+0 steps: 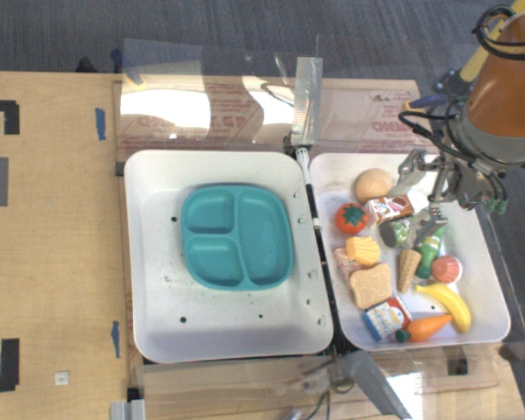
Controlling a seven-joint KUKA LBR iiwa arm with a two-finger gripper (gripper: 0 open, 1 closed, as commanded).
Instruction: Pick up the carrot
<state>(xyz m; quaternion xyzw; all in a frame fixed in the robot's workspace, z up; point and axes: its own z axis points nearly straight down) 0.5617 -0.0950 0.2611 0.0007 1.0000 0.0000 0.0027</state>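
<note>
The carrot [427, 326] lies untouched at the near edge of the right bin [494, 278], well below the pincer [424, 182] in the camera view and apart from it, with a crowd of toy food between the two. Judged from how things lie, the pick has not begun in earnest: no grasp is made, the carrot is not lifted, and the approach, the descent, the closing and the raise are all left to do.

The pincer hangs over the far part of the same bin, its two grey fingers [409, 169] spread apart with nothing between them; it is released and empty. One finger stands just beside the bun [374, 183], the other reaches down toward the dark green piece [399, 231] and the small carton [390, 206], though whether either tip touches anything cannot be told from this angle.

Toward the carrot from the pincer lie a tomato [352, 219], a wedge of cheese [364, 251], a cone [408, 268], a red fruit [445, 269] and a slice of bread [371, 284]. The banana [449, 304] rests just above the carrot, nearly touching its thick end, and a blue-and-white carton [384, 318] sits hard against its leafy tip. That tight company may well leave the fingers little room to straddle the carrot cleanly.

To the pincer's far side, the left bin [149, 261] carries a teal tray [238, 237] on the table [48, 234].
</note>
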